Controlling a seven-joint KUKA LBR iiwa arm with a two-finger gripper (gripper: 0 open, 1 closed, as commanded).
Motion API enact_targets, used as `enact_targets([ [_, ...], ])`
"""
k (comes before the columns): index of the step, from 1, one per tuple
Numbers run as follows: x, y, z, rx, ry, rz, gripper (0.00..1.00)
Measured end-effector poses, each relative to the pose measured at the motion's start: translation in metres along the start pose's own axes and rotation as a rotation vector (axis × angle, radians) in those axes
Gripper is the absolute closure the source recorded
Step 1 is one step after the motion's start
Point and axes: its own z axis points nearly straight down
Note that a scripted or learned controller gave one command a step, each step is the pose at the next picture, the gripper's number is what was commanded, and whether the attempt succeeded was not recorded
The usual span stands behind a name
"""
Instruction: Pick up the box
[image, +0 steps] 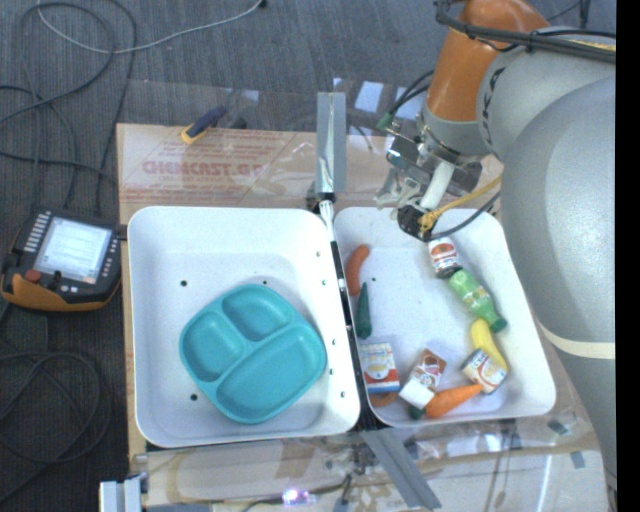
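Looking down on two shallow white bins side by side. The left bin (200, 250) holds a teal divided plate (253, 352). The right bin (410, 300) is scattered with toy food.

The gripper (405, 190) hangs over the far rim of the right bin. From this angle I cannot tell whether it is open or closed, and nothing is seen held in it.

The box (379, 367), a small red and white carton, lies near the front of the right bin, just beside the wall shared with the left bin and well apart from the gripper.

Several things could probably go wrong:
- **Wrong carton:** a second carton (425, 377) lies just beside the box and looks much like it, so the gripper might close on that one or catch both.
- **Neighbours disturbed:** an orange carrot (452, 400) touches the second carton, so a nudge there could shift the whole cluster.
- **Wall in the way:** the box is so close to the wall that one side of the gripper may land on the rim instead of beside the box.
- **Things on the route:** a red sausage (356, 268) and a dark green piece (365, 310) lie along the same wall between gripper and box, and a low approach could knock them.
- **Poor grip:** the box looks slightly turned, so a badly lined-up squeeze may slip off.
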Motion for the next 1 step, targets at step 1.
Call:
enact_targets([
  [1, -0.0006, 0.0002, 0.0001, 0.0, -0.001, 0.001, 0.0],
])
